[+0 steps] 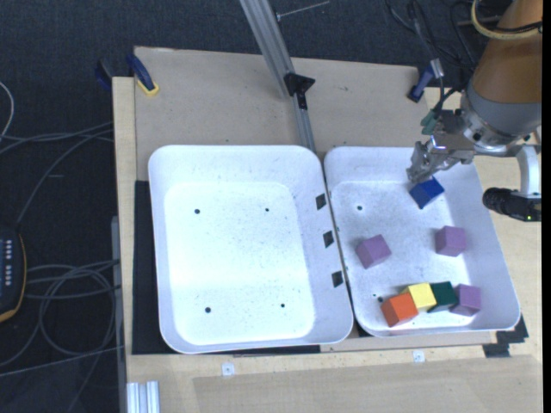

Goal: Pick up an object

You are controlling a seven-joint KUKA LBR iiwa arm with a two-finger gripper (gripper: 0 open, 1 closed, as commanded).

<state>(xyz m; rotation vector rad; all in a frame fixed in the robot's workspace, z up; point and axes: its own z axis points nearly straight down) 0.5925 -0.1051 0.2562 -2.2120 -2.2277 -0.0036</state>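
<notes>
A: Claw (424, 172) position?

B: Over the far right part of the right bin (482, 231), arm coming in from the right. A blue block (426, 193) sits directly under the fingertips, tilted, touching or nearly so. Cannot tell whether the claw is apart, together, or clamped on it.

A: Other blocks?

B: All in the right bin. Purple block (373, 250) near the bin's middle-left, open floor around it. Second purple block (450, 240) toward the right wall. Along the near edge, a tight row: orange block (399, 309), yellow block (421, 296), green block (443, 294), small purple block (468, 298) at the near right corner.

A: Open room?

B: Left bin (159, 231) shows bare speckled floor. The right bin's far left corner is bare too. Tan surface (215, 93) beyond both bins is open; a grey pole (275, 50) crosses it diagonally.
</notes>
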